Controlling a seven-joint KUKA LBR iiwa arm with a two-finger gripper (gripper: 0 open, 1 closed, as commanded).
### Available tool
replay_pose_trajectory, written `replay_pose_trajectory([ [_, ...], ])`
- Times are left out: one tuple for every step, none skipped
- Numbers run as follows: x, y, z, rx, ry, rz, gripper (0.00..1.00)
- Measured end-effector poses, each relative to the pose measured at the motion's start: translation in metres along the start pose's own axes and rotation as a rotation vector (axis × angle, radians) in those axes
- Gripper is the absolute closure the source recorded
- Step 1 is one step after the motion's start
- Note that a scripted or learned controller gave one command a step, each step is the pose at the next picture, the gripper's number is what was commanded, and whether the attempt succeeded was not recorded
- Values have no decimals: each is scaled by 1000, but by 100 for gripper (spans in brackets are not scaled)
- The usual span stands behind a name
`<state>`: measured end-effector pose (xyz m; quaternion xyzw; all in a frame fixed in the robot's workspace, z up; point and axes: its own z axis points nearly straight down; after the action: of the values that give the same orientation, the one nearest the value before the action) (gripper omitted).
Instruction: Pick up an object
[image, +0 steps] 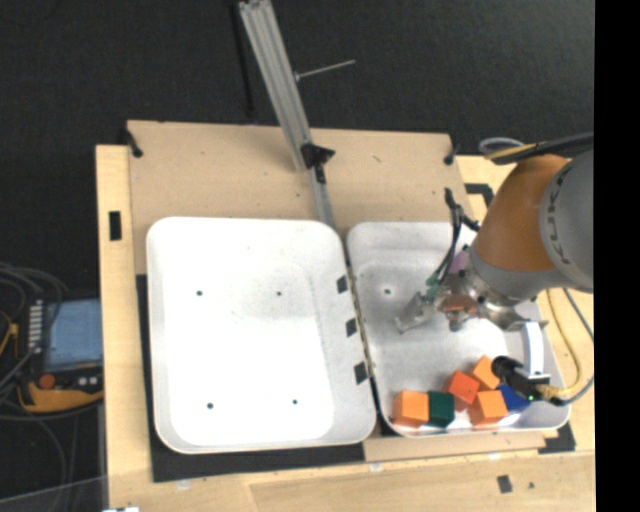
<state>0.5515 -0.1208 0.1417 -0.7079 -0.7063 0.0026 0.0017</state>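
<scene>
From the right, the arm (530, 225) bends over the right bin (400, 245) on the worktop (290, 140), its claw (425, 312) low above the bin's bare floor, fingers apart and gripping nothing. The orange blocks (465, 385), a green block (441, 408) and a blue block (514, 398) crowd the bin's near edge.

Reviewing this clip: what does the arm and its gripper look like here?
The arm is grey with a broad orange band above the wrist. Thin dark cables run down its side to a small metallic grey gripper over the right bin.
</scene>
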Motion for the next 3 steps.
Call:
replay_pose_trajectory([
  [-2, 1, 45, -8, -2, 1, 0],
  [-2, 2, 32, -12, 1, 12, 100],
  [4, 3, -29, -12, 1, -7, 100],
])
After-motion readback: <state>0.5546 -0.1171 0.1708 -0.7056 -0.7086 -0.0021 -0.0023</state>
